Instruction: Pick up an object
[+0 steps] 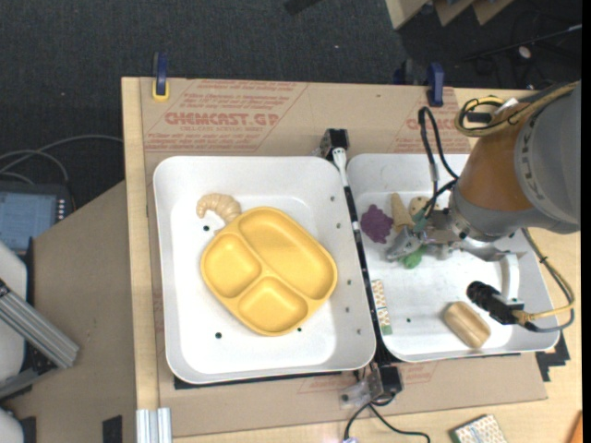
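Apparently mid-attempt: pincer [409, 241] sits low in the right bin [434, 335] among the purple piece [375, 221] and green bit [411, 259]; finger state unclear, nothing visibly lifted.

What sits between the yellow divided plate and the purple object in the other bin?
In the camera view, the yellow divided plate and the purple object are separated by bare white bin floor and the two bins' adjoining rims; no loose item lies there.
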{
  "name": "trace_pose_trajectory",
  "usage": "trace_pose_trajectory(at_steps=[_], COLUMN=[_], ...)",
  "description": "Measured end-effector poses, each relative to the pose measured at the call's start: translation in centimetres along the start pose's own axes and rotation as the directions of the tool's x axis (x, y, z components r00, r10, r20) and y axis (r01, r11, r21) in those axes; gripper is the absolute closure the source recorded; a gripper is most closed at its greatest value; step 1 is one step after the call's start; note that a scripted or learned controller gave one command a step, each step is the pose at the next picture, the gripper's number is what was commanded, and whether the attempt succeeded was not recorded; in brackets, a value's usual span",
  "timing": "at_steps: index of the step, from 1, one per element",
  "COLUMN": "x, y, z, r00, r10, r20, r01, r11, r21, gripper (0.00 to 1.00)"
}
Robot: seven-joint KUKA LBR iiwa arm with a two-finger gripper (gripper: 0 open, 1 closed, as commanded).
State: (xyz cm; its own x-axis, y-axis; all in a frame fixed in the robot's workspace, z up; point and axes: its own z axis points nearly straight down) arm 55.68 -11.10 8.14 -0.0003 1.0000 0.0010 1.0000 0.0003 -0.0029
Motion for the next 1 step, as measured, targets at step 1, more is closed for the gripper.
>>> trace_pose_trajectory(at_steps=[1], x=[-0.05], y=[0.10], z=[-1.37], r00=[1.000], r10=[0.000], r20=[0.002], r01=[0.000], r11=[1.000], r21=[-0.005], gripper=[1.00])
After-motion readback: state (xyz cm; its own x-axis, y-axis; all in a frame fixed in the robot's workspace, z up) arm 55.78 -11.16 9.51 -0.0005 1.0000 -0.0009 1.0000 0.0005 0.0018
